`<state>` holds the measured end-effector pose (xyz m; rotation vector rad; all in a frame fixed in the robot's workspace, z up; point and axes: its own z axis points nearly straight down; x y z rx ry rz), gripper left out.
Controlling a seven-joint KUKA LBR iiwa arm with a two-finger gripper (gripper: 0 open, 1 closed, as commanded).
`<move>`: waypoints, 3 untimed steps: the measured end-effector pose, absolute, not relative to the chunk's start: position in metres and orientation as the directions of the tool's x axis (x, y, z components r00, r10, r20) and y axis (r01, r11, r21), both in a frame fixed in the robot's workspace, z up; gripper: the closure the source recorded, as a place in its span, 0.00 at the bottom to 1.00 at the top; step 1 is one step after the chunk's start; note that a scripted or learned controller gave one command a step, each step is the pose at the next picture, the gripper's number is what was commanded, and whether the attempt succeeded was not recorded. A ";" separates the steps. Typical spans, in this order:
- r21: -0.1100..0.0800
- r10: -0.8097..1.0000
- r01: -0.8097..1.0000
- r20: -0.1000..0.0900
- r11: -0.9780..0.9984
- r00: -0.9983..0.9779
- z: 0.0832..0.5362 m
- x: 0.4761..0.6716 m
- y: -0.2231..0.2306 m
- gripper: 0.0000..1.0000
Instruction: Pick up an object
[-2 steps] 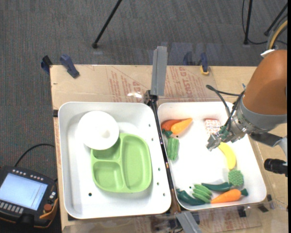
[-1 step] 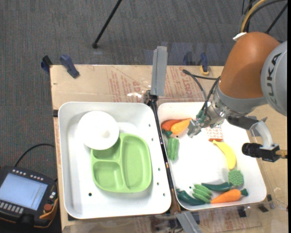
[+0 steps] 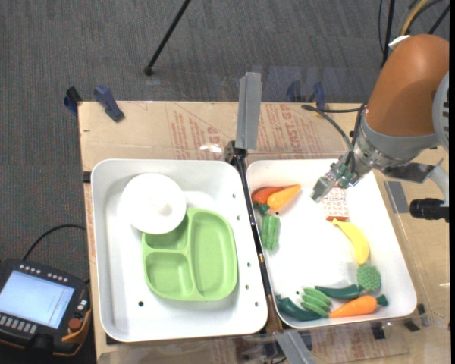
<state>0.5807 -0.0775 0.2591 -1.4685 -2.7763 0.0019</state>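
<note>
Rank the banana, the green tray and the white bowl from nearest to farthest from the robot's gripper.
From the gripper:
1. Banana, right bin, just below it.
2. Green tray, left bin.
3. White bowl, left bin, far left on the tray's corner.

Even, bright light falls from above, and the shadows stay soft and short. The two white bins point(image 3: 106, 203) come out very bright, and the round white bowl point(image 3: 153, 202) nearly blends into the left one. The grey floor point(image 3: 98, 36) at the far side looks dimmer. The picture is slightly soft and grainy throughout.
</note>
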 end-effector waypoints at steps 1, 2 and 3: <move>-0.001 0.913 0.913 0.000 0.408 -0.408 0.276 0.615 -0.041 1.00; -0.003 0.911 0.911 -0.001 0.413 -0.413 0.285 0.615 -0.039 1.00; -0.004 0.908 0.908 -0.002 0.419 -0.419 0.294 0.616 -0.038 1.00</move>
